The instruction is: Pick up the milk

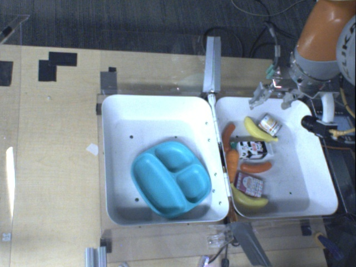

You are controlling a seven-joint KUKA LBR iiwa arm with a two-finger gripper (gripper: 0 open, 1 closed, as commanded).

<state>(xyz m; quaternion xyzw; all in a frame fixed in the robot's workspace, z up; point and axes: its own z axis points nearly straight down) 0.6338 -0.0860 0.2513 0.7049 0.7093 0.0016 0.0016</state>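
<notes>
Hanging above the far edge of the right bin (317, 174), the end effector (273, 96) shows its two metal fingers spread apart with nothing between them, and it sits well clear of the items below. The grey arm (328, 35) with its orange band reaches in from the right side of the camera view. The milk (251, 149), a small carton with a black and white cow pattern, lies on its side in the left part of the right bin, roughly at the middle of the pile. Just beyond it is a yellow banana (257, 130), and touching that banana's far end is a small tin can (270, 124) lying tilted. An orange carrot (232, 166) lies along the bin's left wall beside the milk, with a reddish sausage (227, 133) farther back along the same wall. Another sausage (257, 167) lies just in front of the milk. Nearer the front sits a small purplish packet (249, 184), resting on a second banana (250, 199). The left bin (119, 149) holds a blue divided plate (171, 177) with three compartments, set toward the front and turned at an angle. Both bins stand side by side on the pale wooden desk (50, 166).
</notes>
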